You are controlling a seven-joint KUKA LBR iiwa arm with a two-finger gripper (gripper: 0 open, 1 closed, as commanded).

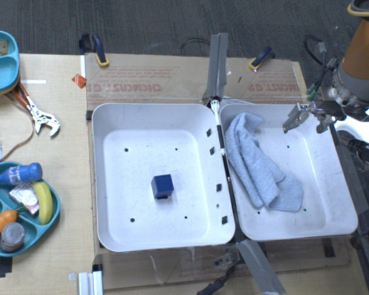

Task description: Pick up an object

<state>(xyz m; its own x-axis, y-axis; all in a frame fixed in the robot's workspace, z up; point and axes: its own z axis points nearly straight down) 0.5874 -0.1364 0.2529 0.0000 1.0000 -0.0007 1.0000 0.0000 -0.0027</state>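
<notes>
We see the two-finger metal gripper (307, 117) hanging with its fingers spread apart and holding nothing, over the upper right corner of the right-hand shallow white bin (332, 226). The crumpled light-blue cloth (255, 165) lies just left of it in that bin; the small dark-blue cube (162, 186) sits well apart in the left-hand white bin (111, 226). We judge the cloth the nearer target: come straight down on a raised fold. The cardboard (135, 82) behind reads "CHEMCAST", upside down.

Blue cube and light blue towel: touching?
Apart. The camera view shows the small blue cube in the left white bin, the crumpled light blue towel in the right white bin.
</notes>
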